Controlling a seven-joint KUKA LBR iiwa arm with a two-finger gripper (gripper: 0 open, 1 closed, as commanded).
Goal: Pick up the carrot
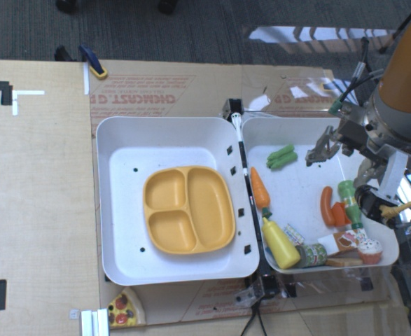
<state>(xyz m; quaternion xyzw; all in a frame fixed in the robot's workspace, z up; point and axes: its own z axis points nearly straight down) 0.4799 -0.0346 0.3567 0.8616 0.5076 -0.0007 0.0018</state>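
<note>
The carrot (260, 188) lies along the left wall of the right bin (310, 140), just above the yellow bottle (280, 243), while the gripper (322, 148) hovers empty near the green beans (282, 157), fingers spread slightly apart.

The divided plate (189, 209) sits in the left bin (114, 208), and in the right bin (307, 177) the carrot (260, 188) lies by the left wall, behind the squeeze bottle (280, 244), left of the sausage (326, 206).

Upside-down red print, seemingly "CHEMCAST GP", on the cardboard sheet (163, 93)
</note>
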